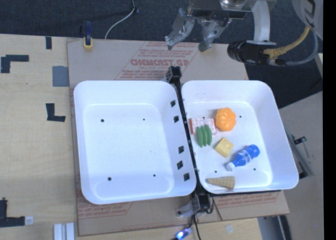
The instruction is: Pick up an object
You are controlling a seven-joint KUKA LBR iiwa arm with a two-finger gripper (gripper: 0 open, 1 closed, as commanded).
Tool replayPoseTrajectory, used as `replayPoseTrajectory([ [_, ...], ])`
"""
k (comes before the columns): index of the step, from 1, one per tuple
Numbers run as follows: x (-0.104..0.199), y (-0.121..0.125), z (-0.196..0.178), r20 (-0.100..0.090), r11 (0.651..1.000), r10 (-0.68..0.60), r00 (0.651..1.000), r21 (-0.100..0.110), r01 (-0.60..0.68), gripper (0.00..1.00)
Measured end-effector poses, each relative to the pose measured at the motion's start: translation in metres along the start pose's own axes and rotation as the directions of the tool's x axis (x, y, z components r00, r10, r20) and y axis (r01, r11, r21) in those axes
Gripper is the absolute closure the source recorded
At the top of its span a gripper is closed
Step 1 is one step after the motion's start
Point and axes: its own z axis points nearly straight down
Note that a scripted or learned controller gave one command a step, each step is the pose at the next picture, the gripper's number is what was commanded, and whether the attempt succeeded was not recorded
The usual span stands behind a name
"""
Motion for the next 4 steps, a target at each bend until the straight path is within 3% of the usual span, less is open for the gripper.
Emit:
replayPoseTrajectory([
  [1, 0.102, -0.004, 0.005, -0.002, 1.000, -0.003, 1.000, -0.003, 0.003, 1.00],
  [2, 0.074, -0.081, 0.098, 0.004, 1.000, 0.008, 1.000, 0.009, -0.008, 1.00],
  [3, 0.054, -0.069, -0.032, -0.005, 1.000, 0.008, 1.000, -0.019, -0.008, 1.00],
  [4, 0.110, -0.095, -0.024, 0.000, 1.000, 0.001, 1.000, -0.002, -0.001, 1.00],
])
